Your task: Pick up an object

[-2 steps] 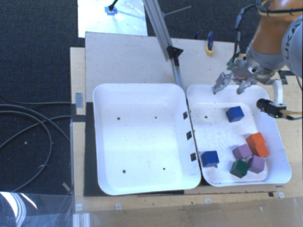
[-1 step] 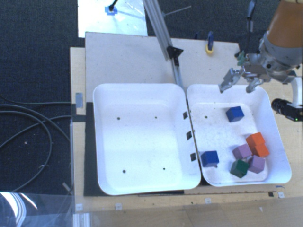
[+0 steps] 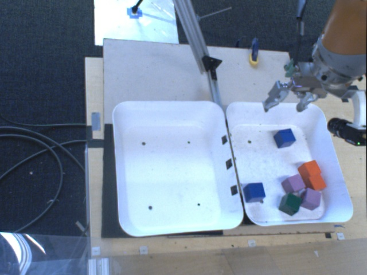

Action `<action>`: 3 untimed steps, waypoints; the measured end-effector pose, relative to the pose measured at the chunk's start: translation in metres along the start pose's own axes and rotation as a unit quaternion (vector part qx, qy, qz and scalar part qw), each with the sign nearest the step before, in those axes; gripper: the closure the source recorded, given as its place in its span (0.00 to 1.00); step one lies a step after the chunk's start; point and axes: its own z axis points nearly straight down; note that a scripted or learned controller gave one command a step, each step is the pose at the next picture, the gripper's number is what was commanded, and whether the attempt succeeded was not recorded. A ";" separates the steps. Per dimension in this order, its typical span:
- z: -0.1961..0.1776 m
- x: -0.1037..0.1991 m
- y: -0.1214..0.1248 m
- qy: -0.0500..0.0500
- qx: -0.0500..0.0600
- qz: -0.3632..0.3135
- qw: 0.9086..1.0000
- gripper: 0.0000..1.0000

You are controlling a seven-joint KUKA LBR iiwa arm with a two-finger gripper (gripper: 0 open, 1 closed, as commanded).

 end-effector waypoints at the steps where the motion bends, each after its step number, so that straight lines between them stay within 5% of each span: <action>1: -0.139 -0.071 -0.009 -0.002 -0.003 0.004 1.000 0.00; 2: -0.158 -0.038 0.045 -0.001 -0.001 -0.001 1.000 0.00; 3: -0.132 -0.043 0.067 -0.001 0.002 0.001 1.000 0.00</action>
